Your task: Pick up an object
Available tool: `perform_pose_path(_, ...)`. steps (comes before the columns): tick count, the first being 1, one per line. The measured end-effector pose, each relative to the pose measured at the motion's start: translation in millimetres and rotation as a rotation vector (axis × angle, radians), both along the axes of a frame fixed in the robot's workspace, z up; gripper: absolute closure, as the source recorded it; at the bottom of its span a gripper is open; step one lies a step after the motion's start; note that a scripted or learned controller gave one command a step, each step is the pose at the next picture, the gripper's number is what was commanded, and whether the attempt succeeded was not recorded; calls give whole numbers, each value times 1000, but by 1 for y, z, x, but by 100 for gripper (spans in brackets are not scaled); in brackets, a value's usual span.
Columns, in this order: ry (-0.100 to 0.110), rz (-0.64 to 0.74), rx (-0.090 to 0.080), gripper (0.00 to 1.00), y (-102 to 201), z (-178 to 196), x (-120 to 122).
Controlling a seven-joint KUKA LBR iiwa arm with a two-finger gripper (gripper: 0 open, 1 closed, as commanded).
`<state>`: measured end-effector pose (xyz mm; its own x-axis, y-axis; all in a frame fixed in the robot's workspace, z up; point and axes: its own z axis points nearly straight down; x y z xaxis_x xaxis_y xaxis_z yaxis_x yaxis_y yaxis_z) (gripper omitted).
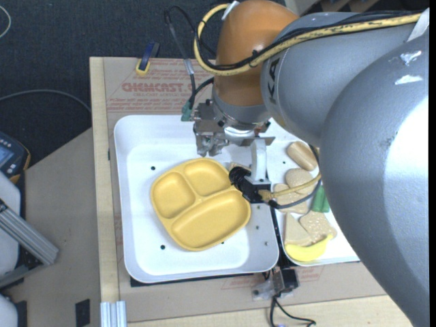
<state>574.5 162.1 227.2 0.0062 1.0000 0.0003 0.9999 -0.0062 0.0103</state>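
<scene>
Over the left bin (129,182), the grey arm (354,114) with its orange band (248,53) reaches in from the right and points its wrist down toward the bin's far side. Beneath the wrist, the gripper (212,144) sits just above the far edge of a yellow divided tray (199,204), which lies flat on the bin floor, near the middle, with three compartments facing up. Whether the gripper's tips are spread or closed cannot be told from this angle, since the wrist body hides most of them, and it is unclear whether they touch the tray's rim or only hang just over it. Nothing can be seen caught between them. A black cable connector (243,182) dangles beside the tray's right edge. To the right, the second bin (340,256) holds several pale tan pieces (300,155), a cracker-like slab (315,226), a green item (319,199) and a yellow piece (304,253) near its front rim.
</scene>
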Motion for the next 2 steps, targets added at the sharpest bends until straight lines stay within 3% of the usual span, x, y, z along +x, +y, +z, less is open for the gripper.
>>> perform_pose_path(1, 23, 14, 0, 100, 67, -74, -65)
perform_pose_path(2, -6, 5, 7, 100, 51, -114, -89)
